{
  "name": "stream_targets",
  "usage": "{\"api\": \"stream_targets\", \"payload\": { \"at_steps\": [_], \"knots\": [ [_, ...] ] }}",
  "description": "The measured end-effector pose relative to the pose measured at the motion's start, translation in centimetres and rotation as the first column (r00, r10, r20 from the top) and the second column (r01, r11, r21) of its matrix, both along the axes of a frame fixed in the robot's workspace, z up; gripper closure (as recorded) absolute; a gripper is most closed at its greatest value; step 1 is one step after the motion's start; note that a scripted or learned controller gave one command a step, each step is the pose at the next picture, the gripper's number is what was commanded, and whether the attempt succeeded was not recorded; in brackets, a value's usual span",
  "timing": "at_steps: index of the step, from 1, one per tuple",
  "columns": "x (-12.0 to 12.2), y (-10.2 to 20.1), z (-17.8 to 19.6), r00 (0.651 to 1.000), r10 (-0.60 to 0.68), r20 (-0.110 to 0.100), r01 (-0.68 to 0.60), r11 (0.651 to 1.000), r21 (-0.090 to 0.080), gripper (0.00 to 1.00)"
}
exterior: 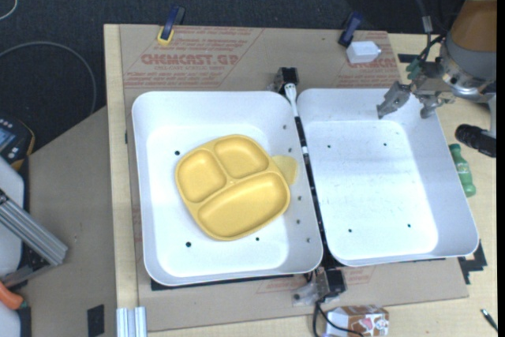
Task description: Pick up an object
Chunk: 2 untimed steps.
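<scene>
While fingers spread and holding nothing, gripper (409,101) above right bin's (442,237) far edge, yellow divided plate (231,185) in left bin (150,170).

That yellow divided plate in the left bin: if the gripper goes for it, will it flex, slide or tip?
The yellow divided plate looks like moulded plastic, so probably stiff and light. Lying flat on the smooth left bin, it may slide when nudged. Its low, wide shape makes tipping unlikely; the raised rim seems the likeliest grasp point.

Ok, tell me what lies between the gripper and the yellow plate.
Nothing loose lies between them. The gripper hangs over the right bin at its far edge; the yellow plate lies in the left bin. Between them are the two bins' adjoining rims.
</scene>
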<state>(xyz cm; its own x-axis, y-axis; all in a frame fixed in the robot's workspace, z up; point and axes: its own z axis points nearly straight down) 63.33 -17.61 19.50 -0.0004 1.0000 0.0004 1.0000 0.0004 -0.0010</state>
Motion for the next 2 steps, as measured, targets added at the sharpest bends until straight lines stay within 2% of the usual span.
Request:
{"api": "stream_targets", "payload": {
  "at_steps": [1, 2],
  "knots": [
    [-5.3, 9.0, 8.8, 1.0, 0.008, 0.007, -0.008, 1.0, 0.002, 0.0],
    [-10.8, 15.8, 17.3, 1.0, 0.009, 0.011, -0.009, 1.0, 0.002, 0.0]
  ]
}}
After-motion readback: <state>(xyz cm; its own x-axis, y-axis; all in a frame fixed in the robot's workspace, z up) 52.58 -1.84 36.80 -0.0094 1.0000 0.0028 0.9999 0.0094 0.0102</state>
